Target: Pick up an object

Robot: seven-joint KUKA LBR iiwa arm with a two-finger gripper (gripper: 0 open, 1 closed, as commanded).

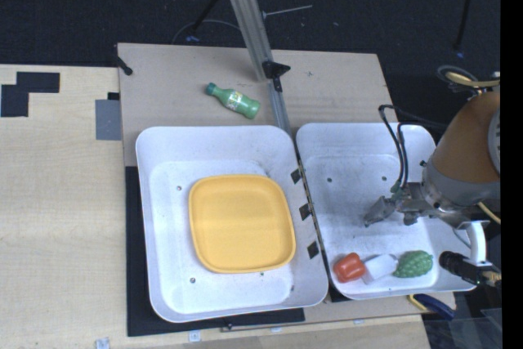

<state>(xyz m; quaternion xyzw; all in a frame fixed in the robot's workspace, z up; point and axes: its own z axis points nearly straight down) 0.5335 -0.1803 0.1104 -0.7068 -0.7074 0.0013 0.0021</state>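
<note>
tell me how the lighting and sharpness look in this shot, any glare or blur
Camera view: soft overall, edges slightly blurred; the white bins are bright and nearly washed out; the yellow plate is evenly lit; the gripper is dark and smeared; the floor beyond the bench is near black.

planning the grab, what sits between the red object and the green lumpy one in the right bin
In the camera view a small white object lies between the red object and the green lumpy one, along the near edge of the right bin.

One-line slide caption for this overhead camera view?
KUKA arm's gripper hovers in the right bin above a red object and green object; yellow plate fills the left bin.
</note>
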